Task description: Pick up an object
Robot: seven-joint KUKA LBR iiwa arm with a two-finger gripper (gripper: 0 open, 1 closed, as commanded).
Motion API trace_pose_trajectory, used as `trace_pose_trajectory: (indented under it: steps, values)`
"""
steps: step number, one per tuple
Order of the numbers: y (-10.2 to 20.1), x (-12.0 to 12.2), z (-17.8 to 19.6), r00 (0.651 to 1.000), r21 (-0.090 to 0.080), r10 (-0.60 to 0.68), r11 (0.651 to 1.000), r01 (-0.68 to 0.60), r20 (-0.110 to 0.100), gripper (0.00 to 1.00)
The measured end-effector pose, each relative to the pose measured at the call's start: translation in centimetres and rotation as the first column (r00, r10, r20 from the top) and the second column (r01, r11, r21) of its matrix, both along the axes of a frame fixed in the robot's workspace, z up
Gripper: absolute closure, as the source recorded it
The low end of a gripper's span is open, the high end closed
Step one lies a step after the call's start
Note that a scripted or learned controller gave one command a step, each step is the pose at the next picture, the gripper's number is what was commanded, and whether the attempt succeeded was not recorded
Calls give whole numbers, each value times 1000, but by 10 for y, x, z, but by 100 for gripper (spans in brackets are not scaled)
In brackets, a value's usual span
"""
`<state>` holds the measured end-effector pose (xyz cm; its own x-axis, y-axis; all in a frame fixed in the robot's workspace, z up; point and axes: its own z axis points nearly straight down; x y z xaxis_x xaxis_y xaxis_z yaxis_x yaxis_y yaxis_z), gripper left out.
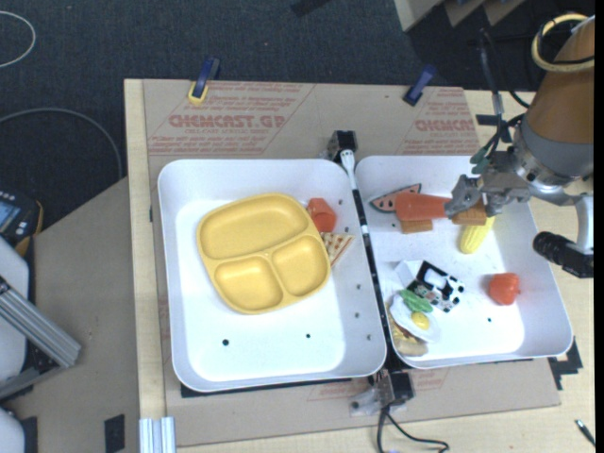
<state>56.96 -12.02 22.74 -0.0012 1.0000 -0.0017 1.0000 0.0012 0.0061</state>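
- The left bin [189,253] holds a yellow divided plate [262,251] across its middle, with an orange-red piece [322,214] and a waffle-patterned piece [337,244] touching the plate's 3 o'clock edge, just beside the dividing wall [363,243].
- In the right bin [538,319], a pile of small toy food [423,305] lies at 7 o'clock, near the dividing wall; an orange fish-shaped toy [408,204] lies at 10 o'clock.
- The gripper [475,204] sits low at the bin's 12 o'clock, over the fish's tail end and a yellow corn-like piece [473,235]; whether its fingers are spread or clenched, or around anything, I cannot tell.
- A red piece [504,288] lies alone at 4 o'clock, well apart from the rest.
- As I judge it, the step is settling on one target: the fingers should straddle the corn or the fish alone, since the two lie close and a grasp between them may nudge both.
- Open room: bare floor spreads between the corn and the red piece; the far rim stands near, so lifting straight up seems safest.
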Motion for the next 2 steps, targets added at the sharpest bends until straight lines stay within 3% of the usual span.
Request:
trace_pose_trajectory:
  steps: [2]
  values:
    - [93,-52,3,1000,3,0,1000,0,-9,100]
